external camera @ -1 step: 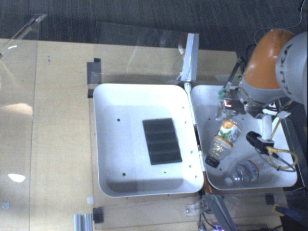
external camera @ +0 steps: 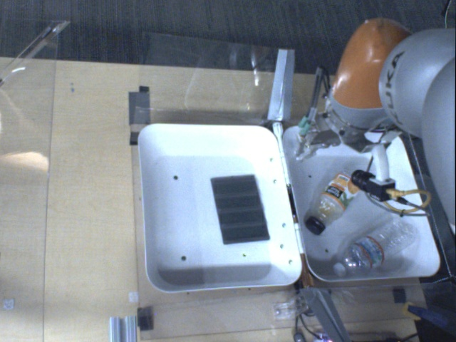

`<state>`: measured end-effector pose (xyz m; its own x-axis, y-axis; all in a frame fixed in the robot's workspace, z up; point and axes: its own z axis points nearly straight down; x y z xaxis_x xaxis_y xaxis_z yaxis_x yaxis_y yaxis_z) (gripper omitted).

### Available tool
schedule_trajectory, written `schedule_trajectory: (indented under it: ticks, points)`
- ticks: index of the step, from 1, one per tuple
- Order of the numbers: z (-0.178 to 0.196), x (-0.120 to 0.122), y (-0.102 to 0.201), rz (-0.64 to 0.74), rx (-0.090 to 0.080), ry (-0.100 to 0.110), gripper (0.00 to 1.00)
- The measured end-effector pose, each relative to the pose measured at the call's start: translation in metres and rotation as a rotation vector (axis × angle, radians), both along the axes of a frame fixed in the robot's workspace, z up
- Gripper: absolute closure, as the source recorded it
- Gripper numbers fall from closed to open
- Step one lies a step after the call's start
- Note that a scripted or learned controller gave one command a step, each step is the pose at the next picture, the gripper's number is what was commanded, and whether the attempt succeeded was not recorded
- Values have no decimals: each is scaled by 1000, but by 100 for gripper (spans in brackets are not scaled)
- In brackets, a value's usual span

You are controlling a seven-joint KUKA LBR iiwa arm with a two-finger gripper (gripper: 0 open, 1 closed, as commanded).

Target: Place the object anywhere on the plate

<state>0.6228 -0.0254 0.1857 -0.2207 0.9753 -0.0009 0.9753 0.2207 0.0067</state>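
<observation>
From my screen, the arm (external camera: pixel 399 70) comes in from the right of the frame, with its orange band and wrist hanging over the upper end of the right bin (external camera: pixel 427 262). The jaws sit below that wrist, near the bin's upper left corner, close to the wall it shares with the left bin (external camera: pixel 160 191). They are small and partly lost against the white plastic, so I cannot tell whether they are released or clenched. I see nothing between them.

Two things lie in the right bin, and either could be the object. A small bottle with a yellow label (external camera: pixel 333 199) lies tilted in the middle of the bin, its black cap pointing to the lower left. A clear plastic bottle (external camera: pixel 374 246) lies on its side along the lower edge, near it but apart. Both rest flat on the bin floor, which tells me neither has been lifted.

The plate (external camera: pixel 240 208) is the dark ribbed rectangle in the middle of the left bin, slightly turned, with nothing on it. It sits well clear of the walls, which I take as room for a sloppy drop.

My judgement is that the task is at the picking stage. The jaws are nearer the yellow-labelled bottle, so I would expect that to be the target. Both bottles are round and lying down, so they may roll away under a poor pinch. Both bins stand on the pale wooden desk (external camera: pixel 78 191).
</observation>
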Motion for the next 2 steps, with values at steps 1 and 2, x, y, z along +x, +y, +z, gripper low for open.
schedule_trajectory:
  ticks: [1, 2]
  points:
    - [0, -33, 69, 38, 1, 3, 100]
    - [-51, -66, 144, 76, 1, 5, 100]
